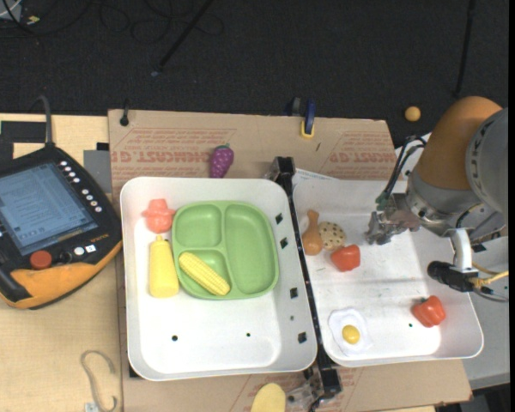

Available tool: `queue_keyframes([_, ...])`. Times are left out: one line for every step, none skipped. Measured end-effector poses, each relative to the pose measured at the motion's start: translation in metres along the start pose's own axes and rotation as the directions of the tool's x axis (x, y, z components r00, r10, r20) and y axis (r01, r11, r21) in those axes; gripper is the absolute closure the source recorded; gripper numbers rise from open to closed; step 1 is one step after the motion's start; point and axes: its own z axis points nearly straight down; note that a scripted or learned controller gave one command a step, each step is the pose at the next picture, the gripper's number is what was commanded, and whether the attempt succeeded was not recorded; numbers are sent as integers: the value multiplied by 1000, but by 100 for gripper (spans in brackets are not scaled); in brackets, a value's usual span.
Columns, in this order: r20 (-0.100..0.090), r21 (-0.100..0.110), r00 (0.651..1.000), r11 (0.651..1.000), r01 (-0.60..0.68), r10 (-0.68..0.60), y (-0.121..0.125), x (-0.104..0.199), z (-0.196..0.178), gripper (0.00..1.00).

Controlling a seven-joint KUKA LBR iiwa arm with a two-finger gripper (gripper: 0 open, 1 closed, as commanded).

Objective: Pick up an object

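Green tray (249, 260) in left bin (154, 350) holds corn (204, 274); tool (379, 230) state can't be told.

Glossy green plastic tray (240, 230) shone at nine o'clock; smooth white bins (215, 350) looked plastic; matt brown cardboard (172, 148) lay at twelve.
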Motion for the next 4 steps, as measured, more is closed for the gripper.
queue_keyframes([2,-6,1000,1000,-3,3,6,-9,-58,100])
queue_keyframes([2,-5,1000,1000,-3,3,3,-9,-102,100])
queue_keyframes([1,-3,1000,1000,-3,3,3,-11,-121,100])
queue_keyframes([-2,1,1000,1000,-1,1,2,32,-122,100])
